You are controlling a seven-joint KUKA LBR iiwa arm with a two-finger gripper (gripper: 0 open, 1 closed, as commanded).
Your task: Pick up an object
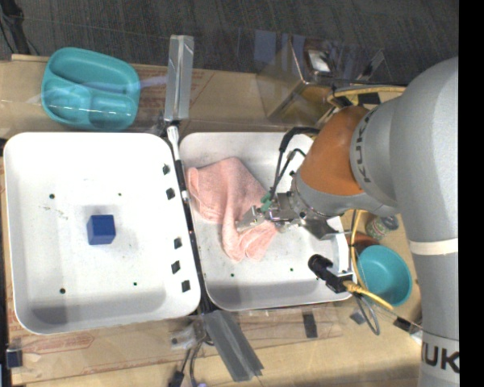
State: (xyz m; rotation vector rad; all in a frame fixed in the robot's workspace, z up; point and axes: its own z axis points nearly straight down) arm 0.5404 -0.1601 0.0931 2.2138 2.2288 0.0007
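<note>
Gripper (pixel 254 220) down in the right shallow white bin (pixel 226 297), tips at the lower edge of the crumpled pink cloth (pixel 226 196); finger opening and any grasp cannot be told. Cloth lies in that bin's left half. Small blue cube (pixel 102 228) sits in the left white bin (pixel 32 297).

bench (pixel 226 95) | on it: 2 white bins (pixel 32 160) side by side, teal tray (pixel 89 87), teal bowl (pixel 385 274)

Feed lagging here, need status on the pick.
Pincer down on crumpled pink cloth, right white bin. Small blue cube alone in left bin. Nothing blocking.
</note>
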